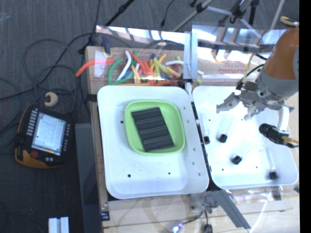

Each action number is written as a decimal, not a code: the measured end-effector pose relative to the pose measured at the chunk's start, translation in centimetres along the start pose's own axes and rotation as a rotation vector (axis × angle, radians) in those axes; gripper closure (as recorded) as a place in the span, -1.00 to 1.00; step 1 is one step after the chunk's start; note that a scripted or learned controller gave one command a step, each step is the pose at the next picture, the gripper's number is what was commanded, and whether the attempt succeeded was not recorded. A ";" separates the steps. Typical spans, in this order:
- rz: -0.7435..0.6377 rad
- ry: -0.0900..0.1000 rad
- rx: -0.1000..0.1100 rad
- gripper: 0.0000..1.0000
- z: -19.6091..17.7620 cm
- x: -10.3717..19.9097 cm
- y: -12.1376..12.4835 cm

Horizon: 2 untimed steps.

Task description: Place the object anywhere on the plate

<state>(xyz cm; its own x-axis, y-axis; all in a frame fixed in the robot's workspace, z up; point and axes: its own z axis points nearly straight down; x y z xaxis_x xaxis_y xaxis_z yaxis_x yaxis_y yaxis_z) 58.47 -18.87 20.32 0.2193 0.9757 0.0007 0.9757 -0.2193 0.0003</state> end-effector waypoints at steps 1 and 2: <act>-0.084 -0.003 -0.001 -1.00 -3.2 0.7 7.8; -0.090 -0.005 -0.001 -1.00 -3.6 -0.8 8.8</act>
<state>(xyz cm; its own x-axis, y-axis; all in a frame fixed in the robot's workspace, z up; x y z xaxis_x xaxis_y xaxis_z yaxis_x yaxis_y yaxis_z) 66.87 -21.54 23.97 0.1304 0.9915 -0.0043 0.9915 -0.1304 0.0008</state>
